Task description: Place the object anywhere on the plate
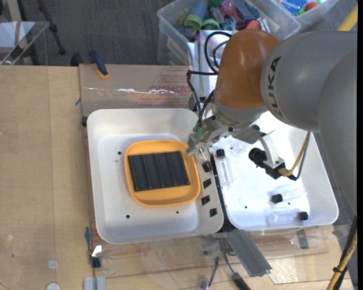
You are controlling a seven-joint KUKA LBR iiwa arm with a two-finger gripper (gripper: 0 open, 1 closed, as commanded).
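Note:
An orange-yellow plate (163, 197) with a dark ribbed centre lies in the left bin (108, 192). My gripper (198, 141) hangs below the orange wrist band, over the plate's upper right corner and close to the divide between the two bins. A small greenish speck shows at the gripper's tip; I cannot tell whether it is a held object. Small loose things lie in the right bin (317, 195): a black piece (276, 198), another black piece (302, 216) and a clear plastic item (224, 171).
The grey arm covers the upper part of the right bin. A black fitting with a yellow cable (271, 163) hangs under it. A clear tub of colourful items (227, 17) stands behind the bins. Wooden bench top stretches to the left.

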